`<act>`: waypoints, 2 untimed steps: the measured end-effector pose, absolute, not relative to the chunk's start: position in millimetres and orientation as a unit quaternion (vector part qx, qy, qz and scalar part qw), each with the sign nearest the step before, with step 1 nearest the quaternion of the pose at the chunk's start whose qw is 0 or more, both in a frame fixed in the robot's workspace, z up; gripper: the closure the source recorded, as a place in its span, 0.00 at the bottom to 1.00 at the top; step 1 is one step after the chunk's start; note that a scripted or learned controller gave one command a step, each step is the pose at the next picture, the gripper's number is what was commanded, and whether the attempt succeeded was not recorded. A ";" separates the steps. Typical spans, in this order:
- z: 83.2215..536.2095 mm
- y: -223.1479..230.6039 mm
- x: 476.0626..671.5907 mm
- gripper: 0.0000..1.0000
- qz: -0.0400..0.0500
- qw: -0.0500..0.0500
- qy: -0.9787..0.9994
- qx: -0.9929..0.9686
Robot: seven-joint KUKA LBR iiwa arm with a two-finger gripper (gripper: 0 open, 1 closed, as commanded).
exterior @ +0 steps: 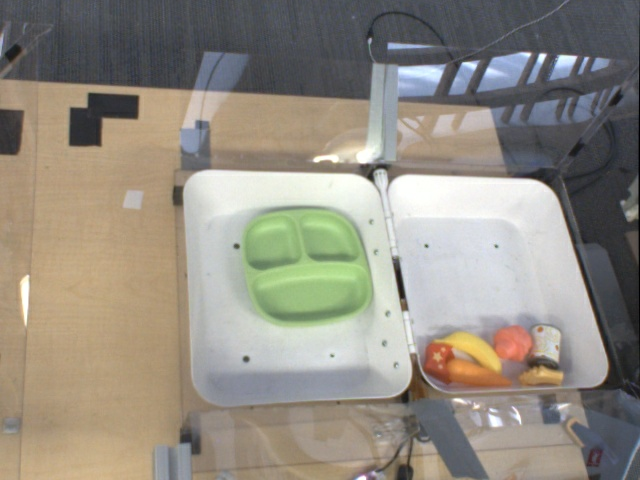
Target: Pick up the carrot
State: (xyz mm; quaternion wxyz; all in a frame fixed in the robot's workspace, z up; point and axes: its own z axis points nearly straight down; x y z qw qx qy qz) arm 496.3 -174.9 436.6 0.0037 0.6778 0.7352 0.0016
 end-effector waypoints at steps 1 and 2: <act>333.0 -86.2 540.7 1.00 0.001 0.001 0.721 0.692; 183.5 -33.3 511.7 1.00 0.000 0.000 0.708 0.706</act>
